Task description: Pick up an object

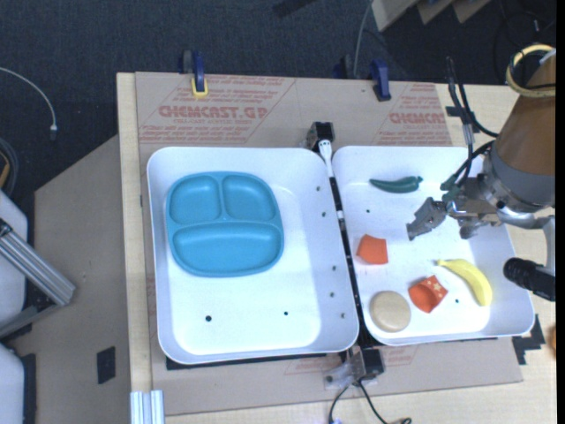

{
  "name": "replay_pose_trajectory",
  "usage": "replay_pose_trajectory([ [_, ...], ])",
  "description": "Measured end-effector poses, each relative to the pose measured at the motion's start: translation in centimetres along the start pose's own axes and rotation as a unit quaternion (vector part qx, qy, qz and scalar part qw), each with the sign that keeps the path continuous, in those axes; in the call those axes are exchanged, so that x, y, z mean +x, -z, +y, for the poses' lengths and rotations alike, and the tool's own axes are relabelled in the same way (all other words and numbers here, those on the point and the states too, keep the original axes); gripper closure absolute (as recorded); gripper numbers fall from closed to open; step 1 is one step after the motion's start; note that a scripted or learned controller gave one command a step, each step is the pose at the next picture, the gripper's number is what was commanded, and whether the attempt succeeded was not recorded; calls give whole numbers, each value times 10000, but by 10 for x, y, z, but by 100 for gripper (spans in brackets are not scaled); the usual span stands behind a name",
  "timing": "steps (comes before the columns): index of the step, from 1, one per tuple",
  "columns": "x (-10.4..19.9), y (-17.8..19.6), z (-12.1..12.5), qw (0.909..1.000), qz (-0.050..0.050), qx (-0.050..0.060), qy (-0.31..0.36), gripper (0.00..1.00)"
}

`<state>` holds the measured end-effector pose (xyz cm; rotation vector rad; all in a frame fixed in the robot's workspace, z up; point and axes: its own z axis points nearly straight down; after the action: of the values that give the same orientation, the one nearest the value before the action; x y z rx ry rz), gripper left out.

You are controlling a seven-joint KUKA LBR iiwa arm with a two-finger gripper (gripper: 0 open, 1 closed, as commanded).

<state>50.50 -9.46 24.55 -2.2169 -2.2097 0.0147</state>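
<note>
My gripper [446,226] hangs over the right bin [503,325], in its upper right part, with its fingers spread and nothing between them. Below it lies a yellow banana [470,279]. A green pepper [396,184] rests up and to the left of the gripper. An orange block [373,250] sits near the bin's left wall. A red crumpled item [428,293] and a round beige item [389,310] lie close together by the front wall. None of these touch the gripper.
The left bin [256,334] holds a blue divided plate [226,223] in its upper left. A black divider with clips [332,193] runs between the bins. The grey arm [530,148] comes in from the right, over the right bin's edge.
</note>
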Motion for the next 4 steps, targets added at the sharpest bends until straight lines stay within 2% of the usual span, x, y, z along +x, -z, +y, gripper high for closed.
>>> replay_pose_trajectory([
  [1,0,7,2,10000,-7,-70,14,0],
  [2,8,-47,-4,10000,2,-48,15,0],
  [3,2,-100,-11,10000,2,-45,9,0],
  [4,3,-143,-8,10000,2,-48,14,0],
])
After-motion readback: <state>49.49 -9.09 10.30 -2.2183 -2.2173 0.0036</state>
